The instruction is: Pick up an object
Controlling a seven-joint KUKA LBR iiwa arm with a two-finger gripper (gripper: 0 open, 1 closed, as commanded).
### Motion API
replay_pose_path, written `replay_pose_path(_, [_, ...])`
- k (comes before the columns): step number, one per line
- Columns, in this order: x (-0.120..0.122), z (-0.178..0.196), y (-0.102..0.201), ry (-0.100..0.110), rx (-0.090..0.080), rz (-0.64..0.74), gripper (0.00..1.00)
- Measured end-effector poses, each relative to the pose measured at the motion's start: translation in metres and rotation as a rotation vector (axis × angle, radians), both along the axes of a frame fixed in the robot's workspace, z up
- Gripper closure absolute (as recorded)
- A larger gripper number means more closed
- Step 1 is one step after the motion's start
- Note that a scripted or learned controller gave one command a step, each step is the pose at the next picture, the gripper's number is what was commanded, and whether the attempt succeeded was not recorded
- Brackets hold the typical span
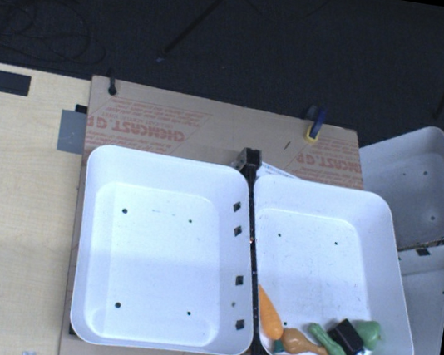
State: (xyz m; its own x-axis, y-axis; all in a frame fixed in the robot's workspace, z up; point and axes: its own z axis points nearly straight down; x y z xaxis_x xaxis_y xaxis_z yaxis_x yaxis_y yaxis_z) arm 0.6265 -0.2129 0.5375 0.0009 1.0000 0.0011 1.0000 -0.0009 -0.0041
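Two white bins: left bin, right bin. At the right bin's 6 o'clock: one orange carrot-shaped piece, one green piece, one black block. Cardboard sheet underneath; dark floor at 12 o'clock.

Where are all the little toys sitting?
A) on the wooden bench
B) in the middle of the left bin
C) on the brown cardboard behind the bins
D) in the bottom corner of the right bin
D, because the orange carrot-shaped toy, the green toy and the black block lie bunched in the near corner of the right bin.
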Motion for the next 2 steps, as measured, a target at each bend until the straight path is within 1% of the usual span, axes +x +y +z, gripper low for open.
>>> replay_pose_path(1, [0.019,-0.001,0.001,-0.002,-0.002,0.005,1.0])
replay_pose_path(2, [0.0,0.0,0.0,0.0,0.0,0.0,1.0])
